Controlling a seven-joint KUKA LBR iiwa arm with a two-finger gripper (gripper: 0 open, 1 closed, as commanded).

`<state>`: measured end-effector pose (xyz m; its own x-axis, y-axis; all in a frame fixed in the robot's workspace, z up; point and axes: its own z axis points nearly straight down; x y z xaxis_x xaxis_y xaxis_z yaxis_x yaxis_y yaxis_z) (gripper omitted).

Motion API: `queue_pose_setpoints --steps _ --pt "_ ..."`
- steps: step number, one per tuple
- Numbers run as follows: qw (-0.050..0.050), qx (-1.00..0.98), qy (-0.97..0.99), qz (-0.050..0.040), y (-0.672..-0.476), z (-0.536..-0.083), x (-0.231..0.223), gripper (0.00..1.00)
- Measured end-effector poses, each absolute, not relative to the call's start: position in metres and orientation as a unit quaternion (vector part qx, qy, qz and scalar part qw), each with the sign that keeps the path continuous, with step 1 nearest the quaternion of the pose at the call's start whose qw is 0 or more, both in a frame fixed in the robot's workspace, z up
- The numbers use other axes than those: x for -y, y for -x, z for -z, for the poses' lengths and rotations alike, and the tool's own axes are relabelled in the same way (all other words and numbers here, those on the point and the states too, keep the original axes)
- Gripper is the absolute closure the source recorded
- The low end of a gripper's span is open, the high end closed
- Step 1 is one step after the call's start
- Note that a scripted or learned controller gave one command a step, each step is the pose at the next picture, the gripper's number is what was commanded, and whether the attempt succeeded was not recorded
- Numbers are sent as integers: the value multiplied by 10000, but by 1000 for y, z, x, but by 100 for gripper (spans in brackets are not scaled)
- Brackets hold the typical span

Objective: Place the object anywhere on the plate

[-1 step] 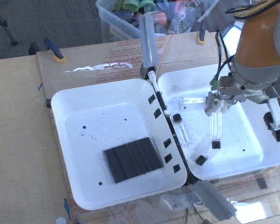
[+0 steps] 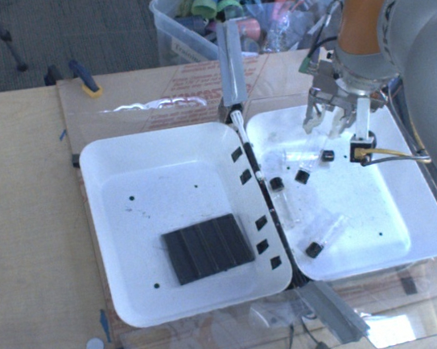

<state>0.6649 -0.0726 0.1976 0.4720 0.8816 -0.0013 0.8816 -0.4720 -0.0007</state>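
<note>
Claw: my gripper (image 2: 331,122) hovers over the right bin (image 2: 424,240); fingers spread, holding nothing
Advice: I should centre over one small black piece (image 2: 302,175); then carry it to the dark plate (image 2: 207,248)

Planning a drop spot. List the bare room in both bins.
Left bin: bare floor rings the dark ridged plate, widest toward its far wall. Right bin: open along the near and right walls; crowded far-left, where small black pieces and clear plastic lie below the gripper.
</note>
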Motion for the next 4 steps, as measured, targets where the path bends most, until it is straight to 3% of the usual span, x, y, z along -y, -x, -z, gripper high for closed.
queue_pose_setpoints --steps 1,2,3,4 --pt "-17 -6478 -7618 12 -588 -275 -3 100" --pt "-11 -5347 -8451 15 -584 -267 -69 100" --pt "1 -4807 -8769 4 -602 -404 -56 100" --pt "7 -3810 -9246 -9 -641 -375 -110 100"
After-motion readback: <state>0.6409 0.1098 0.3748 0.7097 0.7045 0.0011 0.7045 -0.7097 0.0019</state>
